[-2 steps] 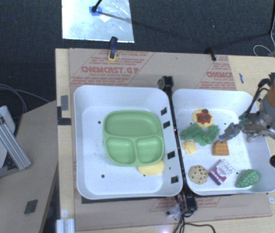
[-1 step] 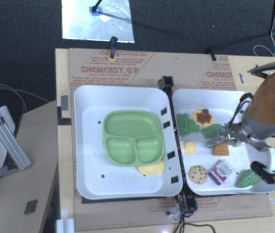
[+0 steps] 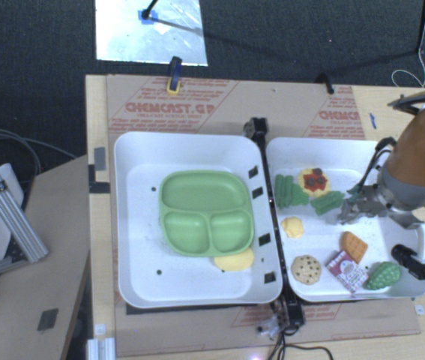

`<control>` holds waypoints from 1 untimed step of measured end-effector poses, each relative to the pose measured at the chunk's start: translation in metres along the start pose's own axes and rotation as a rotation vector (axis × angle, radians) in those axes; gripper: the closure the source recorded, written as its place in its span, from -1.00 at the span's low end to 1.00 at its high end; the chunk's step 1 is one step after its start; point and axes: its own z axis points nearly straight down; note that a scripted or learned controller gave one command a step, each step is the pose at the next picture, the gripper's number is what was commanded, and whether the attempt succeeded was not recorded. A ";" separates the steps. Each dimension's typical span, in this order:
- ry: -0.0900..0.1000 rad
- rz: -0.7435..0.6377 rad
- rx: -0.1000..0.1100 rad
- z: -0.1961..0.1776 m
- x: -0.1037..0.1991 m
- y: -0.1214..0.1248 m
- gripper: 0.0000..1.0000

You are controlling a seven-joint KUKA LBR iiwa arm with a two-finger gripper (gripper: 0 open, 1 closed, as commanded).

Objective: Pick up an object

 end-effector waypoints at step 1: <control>0.006 -0.006 0.010 -0.001 0.057 -0.019 1.00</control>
